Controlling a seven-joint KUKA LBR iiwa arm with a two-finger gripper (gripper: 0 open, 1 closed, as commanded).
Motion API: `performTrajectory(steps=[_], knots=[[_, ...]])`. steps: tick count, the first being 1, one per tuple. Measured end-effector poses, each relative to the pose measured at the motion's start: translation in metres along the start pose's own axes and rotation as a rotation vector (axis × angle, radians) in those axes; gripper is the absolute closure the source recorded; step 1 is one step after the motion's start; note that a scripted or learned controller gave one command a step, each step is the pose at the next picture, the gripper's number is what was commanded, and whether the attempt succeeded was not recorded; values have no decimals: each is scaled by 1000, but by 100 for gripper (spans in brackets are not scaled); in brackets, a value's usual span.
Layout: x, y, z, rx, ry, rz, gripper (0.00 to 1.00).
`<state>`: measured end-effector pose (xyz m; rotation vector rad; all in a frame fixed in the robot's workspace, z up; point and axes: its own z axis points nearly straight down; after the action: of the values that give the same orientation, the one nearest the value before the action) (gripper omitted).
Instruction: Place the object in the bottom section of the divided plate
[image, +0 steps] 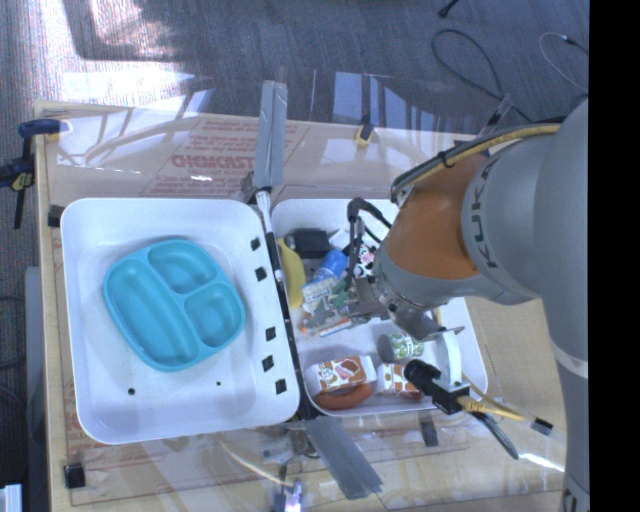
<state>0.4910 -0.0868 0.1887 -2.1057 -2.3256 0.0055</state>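
gripper: down inside the right bin, left half of it, just right of frame centre. The wrist covers it from above, so open or closed: can't tell. Can't see anything held either.

Right at the gripper:
- pile of crumpled packets just left of it, touching or nearly touching, can't resolve which
- blue bottle just above the packets, tilted
- yellow banana further left, lying along the bin's left wall
- black block above the banana, in the bin's upper-left corner

Lower part of the same bin:
- small green and white cup below and right of the gripper, under the wrist
- red and white carton near the bottom edge, second carton just right of it
- brown disc poking out below the first carton

Target object: can't tell which of these it is. All the loose items sit in the right bin.

Light blue plate lies flat in the left bin, mid-left of frame, well apart from the gripper, with the wall between the bins in the way. It has three sections: a long one down its left side, two smaller ones on its right.

arm comes in from the right edge, orange band above the right bin.
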Motion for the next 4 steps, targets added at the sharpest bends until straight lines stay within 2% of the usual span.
performTrajectory(steps=[1,2,3,4], knots=[[66,62,1,4,0,-37,100],[66,118,-43,1,-1,-251,100],[150,113,1,4,-1,-238,100],[225,64,-42,3,-1,-370,100]])
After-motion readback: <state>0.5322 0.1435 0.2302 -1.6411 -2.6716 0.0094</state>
